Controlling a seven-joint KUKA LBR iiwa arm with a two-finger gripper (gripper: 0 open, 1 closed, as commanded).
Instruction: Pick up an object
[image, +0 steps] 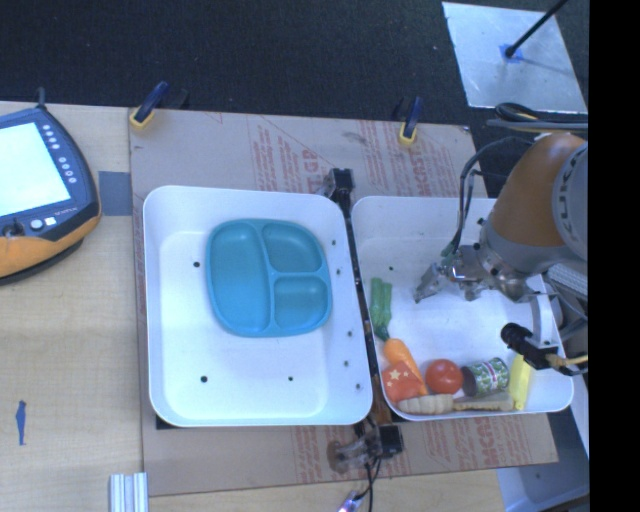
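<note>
Two white bins sit side by side on the desk; the left bin (170, 400) holds a blue divided plate (268, 277), the right bin (400, 215) the small toys. Above its middle hang the jaws (445, 282), spread apart and empty. The green pepper (381, 307) lies at their eight o'clock, long axis twelve-to-six; carrot (401, 358) and tomato (443, 376) sit at six.
</note>
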